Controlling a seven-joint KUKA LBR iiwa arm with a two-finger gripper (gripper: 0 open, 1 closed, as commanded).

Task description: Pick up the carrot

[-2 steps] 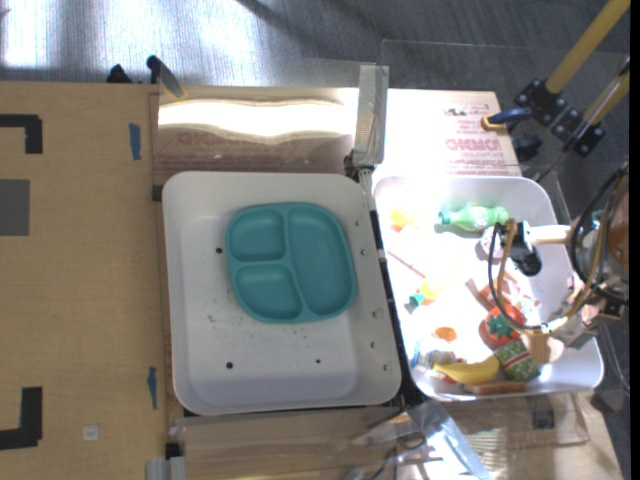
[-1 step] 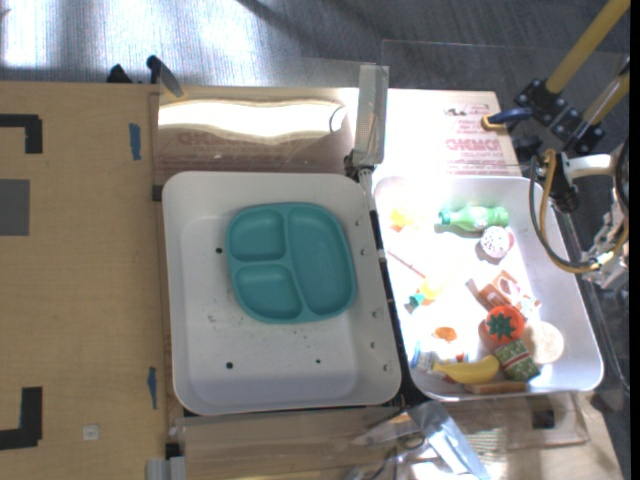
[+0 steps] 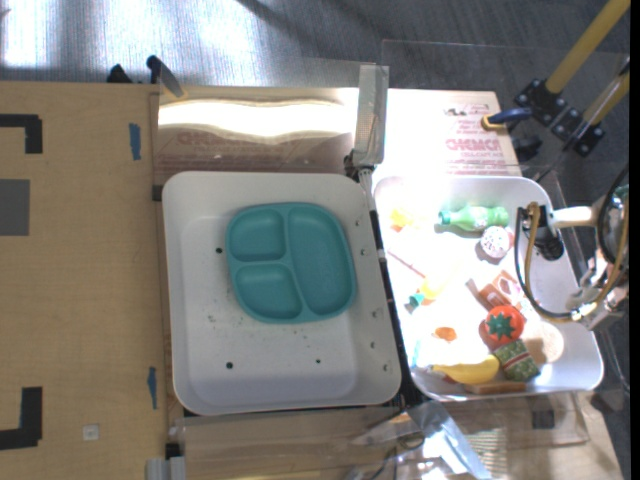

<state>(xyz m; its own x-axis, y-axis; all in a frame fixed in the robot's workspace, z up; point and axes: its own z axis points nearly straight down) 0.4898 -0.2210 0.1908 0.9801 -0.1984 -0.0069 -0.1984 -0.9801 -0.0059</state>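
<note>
A small orange piece that looks like the carrot lies in the right bin, toward its front left. It rests just above the banana and left of the red tomato. My gripper hangs at the right rim of that bin, partly cut off by the frame edge. It is well to the right of the carrot and apart from it. A black cable loops from the wrist over the bin's right side.
The right bin also holds a green bottle, a pale round ball, a brown box, a green and red item and small yellow pieces. A teal divided plate sits in the left bin.
</note>
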